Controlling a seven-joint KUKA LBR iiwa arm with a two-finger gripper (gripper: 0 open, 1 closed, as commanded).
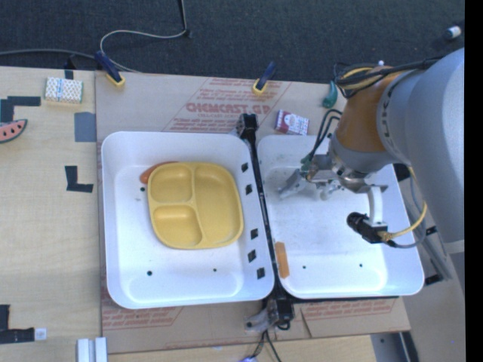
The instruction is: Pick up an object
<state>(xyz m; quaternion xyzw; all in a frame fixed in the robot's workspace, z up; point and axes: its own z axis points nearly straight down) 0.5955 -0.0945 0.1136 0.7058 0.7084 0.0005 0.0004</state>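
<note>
two shallow white bins sit side by side on your desk (45,225), the left bin (124,277) at the centre-left of the frame and the right bin (392,277) at the centre-right. in the left bin you have a yellow divided tray (195,204) lying flat, with an orange-red thing (145,175) poking out from under its upper-left edge; what it is you cannot tell. a small orange object (281,259) lies in the right bin against its left wall, low in the frame, well apart from the pincer. your arm (423,119) comes in from the right of the frame, its orange band above the wrist, and the pincer (290,187) hangs over the upper-left part of the right bin. its grey fingers point toward the frame's left; whether they stand apart or closed you cannot tell, and nothing shows between them. a small red and white packet (290,122) lies on the cardboard just above the right bin.
</note>
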